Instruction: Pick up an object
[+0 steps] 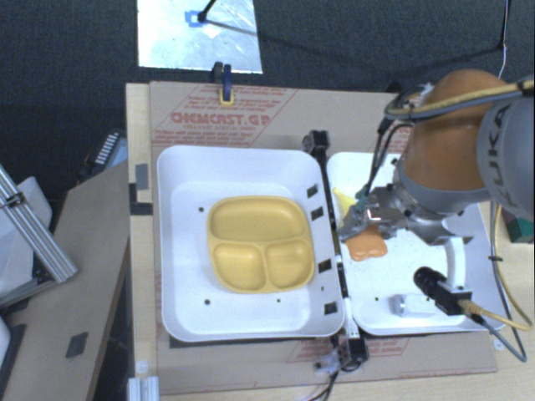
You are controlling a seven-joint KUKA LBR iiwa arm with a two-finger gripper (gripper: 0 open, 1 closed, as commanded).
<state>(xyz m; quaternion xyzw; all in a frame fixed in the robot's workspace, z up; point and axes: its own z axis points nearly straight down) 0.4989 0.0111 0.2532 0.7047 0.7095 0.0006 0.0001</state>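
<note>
**Item 1. Left shallow white bin** (pixel 171 224), centre-left of frame. Contents: one pale yellow plastic tray with three compartments (pixel 255 245), lying flat at the bin's middle, well apart from the arm.

**Item 2. Right shallow white bin** (pixel 378 303), centre-right of frame, just beside Item 1. Contents:
- a flat orange rounded piece (pixel 369 248), near the bin's left wall at mid height
- a small yellow piece (pixel 342 198), above and left of the orange one, close to the same wall
- a small pale cylinder-like thing (pixel 410 306), low in the bin, well apart from the other two; too small to identify

**Item 3. Grey arm with orange band** (pixel 456 132), entering from the right of frame. Its two-finger gripper (pixel 364 214) hangs over the left part of the right bin, between the yellow piece and the orange piece, directly above the orange piece's upper edge. Whether it is clenched or released cannot be told from this angle, and nothing can be seen held in it.

**Item 4. Brown cardboard sheet with red lettering** (pixel 226 114), under both bins.

**Step in hand (judged):** approach or descent onto a target. The orange piece is the likeliest candidate, and it lies on the bin floor, not yet lifted.

**Next move (judged):** centre over the orange piece, go low enough to catch so flat a thing, close on it, then rise clear. The bin wall nearby leaves little room on the left.
</note>
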